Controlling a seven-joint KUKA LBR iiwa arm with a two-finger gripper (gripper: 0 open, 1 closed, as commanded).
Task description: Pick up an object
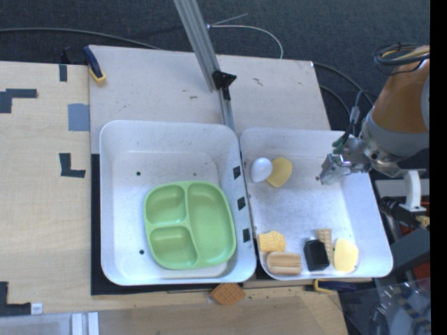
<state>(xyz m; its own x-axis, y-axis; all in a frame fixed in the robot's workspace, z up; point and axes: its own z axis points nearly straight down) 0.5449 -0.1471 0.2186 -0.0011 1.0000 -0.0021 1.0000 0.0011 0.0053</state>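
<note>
Arm [401, 110] comes in from the right, orange band above the wrist, gripper [328, 173] hanging over the right edge of the right bin [307, 204]. Fingers are small and dark against the bin; can't tell how far apart they are, and nothing visible between them. Candidate objects all sit in the right bin: a white egg-like ball [260, 168] touching a yellow chunk [281, 172] near the bin's upper left, well apart from the gripper. Along the near wall: a waffle-textured yellow piece [272, 241], a tan bread roll [284, 262] just below it, a black block [316, 255], a small cracker-like piece [323, 237] just above that, and a pale yellow lemon-like object [346, 255] at the right end. Left bin [126, 152] holds a green divided tray [190, 224]. A round waffle cookie [227, 294] lies on the bench outside the bins, at the front edge.
</note>
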